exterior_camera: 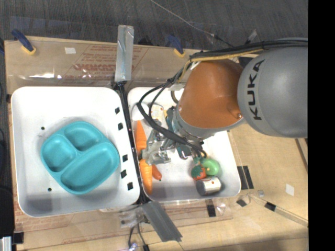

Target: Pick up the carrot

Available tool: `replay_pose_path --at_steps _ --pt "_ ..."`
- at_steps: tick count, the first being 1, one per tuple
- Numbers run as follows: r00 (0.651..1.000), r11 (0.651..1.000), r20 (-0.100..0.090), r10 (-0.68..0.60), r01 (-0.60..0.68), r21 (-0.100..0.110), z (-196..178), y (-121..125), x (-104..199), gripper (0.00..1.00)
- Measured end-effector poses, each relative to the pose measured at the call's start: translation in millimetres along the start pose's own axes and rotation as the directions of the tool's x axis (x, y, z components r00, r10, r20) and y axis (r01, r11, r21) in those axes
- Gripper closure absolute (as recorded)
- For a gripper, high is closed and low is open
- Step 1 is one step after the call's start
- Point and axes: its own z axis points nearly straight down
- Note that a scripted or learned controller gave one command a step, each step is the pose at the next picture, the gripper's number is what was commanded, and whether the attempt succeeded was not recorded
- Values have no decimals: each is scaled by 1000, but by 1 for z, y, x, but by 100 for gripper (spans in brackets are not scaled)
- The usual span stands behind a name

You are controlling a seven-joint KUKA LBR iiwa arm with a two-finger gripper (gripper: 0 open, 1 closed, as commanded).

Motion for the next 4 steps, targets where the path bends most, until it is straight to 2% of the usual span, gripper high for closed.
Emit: replay_pose_path --at_steps 1,2,3,4 --pt "994 994 1 -108 108 0 -49 41 -10 100" --pt "995 995 -9 -100 100 -3 13 98 -29 100" --pt "923 923 4 -386 386 3 -127 65 -39 100" --pt "765 765 -5 -644 644 -6 -21 45 -65 100"
